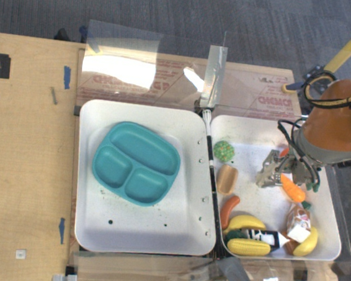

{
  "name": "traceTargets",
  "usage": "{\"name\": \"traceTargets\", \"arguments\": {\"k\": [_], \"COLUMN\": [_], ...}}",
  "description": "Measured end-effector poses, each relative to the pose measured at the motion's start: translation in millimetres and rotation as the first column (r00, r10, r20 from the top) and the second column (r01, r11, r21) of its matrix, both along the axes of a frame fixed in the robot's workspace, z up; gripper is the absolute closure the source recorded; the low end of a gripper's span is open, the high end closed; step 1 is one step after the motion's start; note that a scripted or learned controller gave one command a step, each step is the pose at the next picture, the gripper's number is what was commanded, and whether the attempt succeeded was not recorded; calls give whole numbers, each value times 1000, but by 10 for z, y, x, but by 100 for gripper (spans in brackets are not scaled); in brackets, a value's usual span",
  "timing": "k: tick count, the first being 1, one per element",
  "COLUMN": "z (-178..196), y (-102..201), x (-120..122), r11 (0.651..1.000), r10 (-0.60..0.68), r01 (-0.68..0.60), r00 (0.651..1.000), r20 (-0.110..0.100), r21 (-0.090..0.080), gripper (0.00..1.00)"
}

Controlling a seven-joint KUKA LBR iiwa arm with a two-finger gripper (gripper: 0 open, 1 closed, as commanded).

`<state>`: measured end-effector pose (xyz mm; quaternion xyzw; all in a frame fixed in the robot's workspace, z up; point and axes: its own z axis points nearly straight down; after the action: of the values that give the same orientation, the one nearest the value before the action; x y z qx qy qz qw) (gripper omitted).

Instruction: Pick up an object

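Two shallow white bins sit side by side on a bench, seen from above at a slant. The left bin (92,221) holds one teal divided plate (137,162), tilted a little, with bare white floor all around it, widest along the near edge.

The right bin (249,154) is crowded along its near and right sides. A green ball (223,150) lies near the dividing wall, with a tan bread roll (226,179) just below it and a red sausage (229,210) below that. At the near edge lie a yellow banana (246,223), a corn cob (251,247) touching it, and a dark item half hidden between them. A second banana (307,242) curves against the right corner, beside a brownish packet with a white label (297,224). The far part of this bin's floor is open.

The arm comes in from the right, its orange band (333,119) large and partly cut off by the frame edge. The gripper (273,173) hangs low over the middle of the right bin, metal fingers pointing down. An orange carrot (293,189) lies just beside it, to the right, possibly touching. The jaws seem to stand slightly apart with nothing between them, though cables and glare blur the tips.
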<state>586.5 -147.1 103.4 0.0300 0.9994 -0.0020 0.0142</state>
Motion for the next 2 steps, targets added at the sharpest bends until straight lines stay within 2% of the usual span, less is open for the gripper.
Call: {"name": "traceTargets", "arguments": {"k": [1,2], "z": [-19,-136], "y": [-275,-325], "x": [297,-1034], "r11": [957,506], "r10": [-288,-862], "r01": [289,862], "r00": [957,506], "r20": [-19,-20], "r21": [6,14], "gripper": [100,100]}}
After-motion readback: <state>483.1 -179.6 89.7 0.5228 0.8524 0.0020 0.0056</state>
